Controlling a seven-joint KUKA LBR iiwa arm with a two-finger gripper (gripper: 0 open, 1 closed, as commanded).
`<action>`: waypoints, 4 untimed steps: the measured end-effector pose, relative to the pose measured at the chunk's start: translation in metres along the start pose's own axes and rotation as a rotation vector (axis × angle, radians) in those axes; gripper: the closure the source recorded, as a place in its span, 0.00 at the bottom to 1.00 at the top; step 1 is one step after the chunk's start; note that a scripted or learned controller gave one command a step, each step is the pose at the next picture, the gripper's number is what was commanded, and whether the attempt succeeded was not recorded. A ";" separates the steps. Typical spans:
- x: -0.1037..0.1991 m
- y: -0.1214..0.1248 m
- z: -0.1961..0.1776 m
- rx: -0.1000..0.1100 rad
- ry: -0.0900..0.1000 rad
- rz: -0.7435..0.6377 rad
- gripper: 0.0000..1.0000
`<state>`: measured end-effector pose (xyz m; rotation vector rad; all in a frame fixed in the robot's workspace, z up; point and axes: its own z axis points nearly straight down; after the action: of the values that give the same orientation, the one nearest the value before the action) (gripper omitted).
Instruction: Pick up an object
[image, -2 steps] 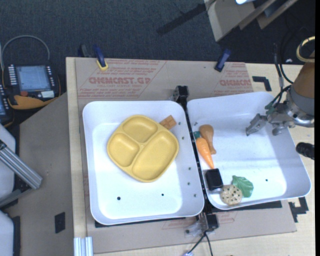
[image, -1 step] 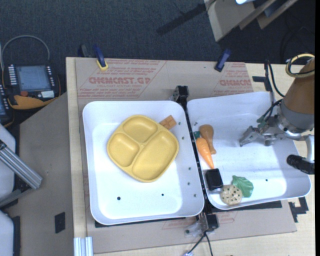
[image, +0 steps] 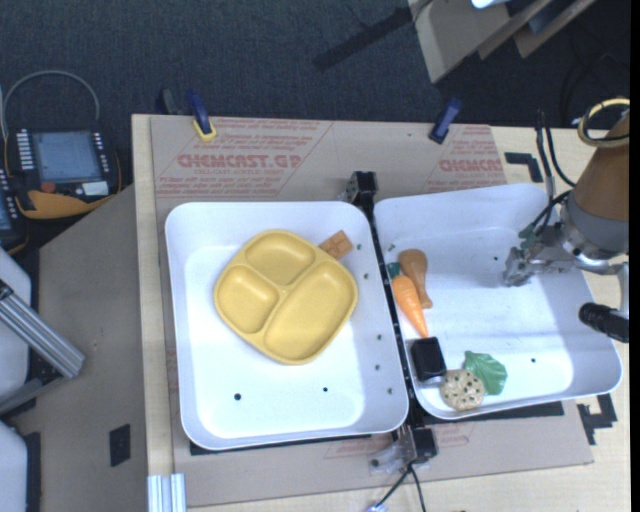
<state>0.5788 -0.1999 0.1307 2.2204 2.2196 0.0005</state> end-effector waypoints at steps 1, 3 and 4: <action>-0.006 0.008 -0.059 -0.004 -0.002 -0.001 1.00; 0.037 0.021 -0.101 -0.002 0.000 -0.004 1.00; 0.083 0.024 -0.109 0.001 0.001 -0.003 1.00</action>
<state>0.6028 -0.1170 0.2393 2.2182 2.2240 0.0006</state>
